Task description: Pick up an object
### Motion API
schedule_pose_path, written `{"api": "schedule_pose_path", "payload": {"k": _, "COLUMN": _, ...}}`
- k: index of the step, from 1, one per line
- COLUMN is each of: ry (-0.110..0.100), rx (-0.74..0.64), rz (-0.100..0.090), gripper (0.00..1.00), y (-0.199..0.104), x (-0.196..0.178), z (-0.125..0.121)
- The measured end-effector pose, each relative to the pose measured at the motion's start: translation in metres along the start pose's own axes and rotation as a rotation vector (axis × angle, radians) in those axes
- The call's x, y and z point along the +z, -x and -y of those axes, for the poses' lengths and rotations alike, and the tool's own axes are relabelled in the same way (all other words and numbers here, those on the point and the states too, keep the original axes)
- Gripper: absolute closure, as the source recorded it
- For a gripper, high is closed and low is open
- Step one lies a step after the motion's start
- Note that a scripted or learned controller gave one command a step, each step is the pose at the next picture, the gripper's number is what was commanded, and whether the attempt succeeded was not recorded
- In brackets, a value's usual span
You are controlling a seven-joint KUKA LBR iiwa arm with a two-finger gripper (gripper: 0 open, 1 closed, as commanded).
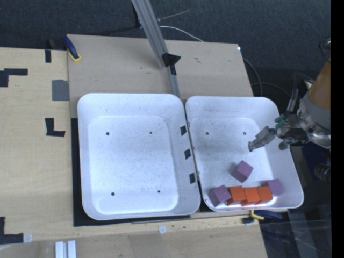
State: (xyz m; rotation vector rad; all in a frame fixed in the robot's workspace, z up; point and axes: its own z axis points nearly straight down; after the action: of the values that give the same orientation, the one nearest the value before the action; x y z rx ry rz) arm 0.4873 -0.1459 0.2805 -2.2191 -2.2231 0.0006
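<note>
Along the near wall of the right bin (285,144) lie a purple block (219,195), orange blocks (250,194) and a smaller purple block (276,186); another purple cube (242,171) sits just behind them. Farther back and to the right, the pincer (263,138) hovers above that cube, extended leftward from the arm at the right edge, holding nothing.

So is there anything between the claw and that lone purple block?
No. The camera view shows bare white bin floor between the gripper and the purple block.
</note>
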Motion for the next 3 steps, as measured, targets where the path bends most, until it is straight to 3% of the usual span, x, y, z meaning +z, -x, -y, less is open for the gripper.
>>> {"api": "schedule_pose_path", "payload": {"k": 1, "ry": -0.002, "rx": 0.000, "rz": 0.000, "gripper": 0.00, "y": 0.037, "x": 0.140, "z": -0.013}}
{"api": "schedule_pose_path", "payload": {"k": 2, "ry": -0.001, "rx": 0.000, "rz": 0.002, "gripper": 0.00, "y": 0.007, "x": 0.190, "z": -0.012}}
{"api": "schedule_pose_path", "payload": {"k": 3, "ry": -0.002, "rx": 0.000, "rz": -0.001, "gripper": 1.00, "y": 0.007, "x": 0.179, "z": -0.012}}
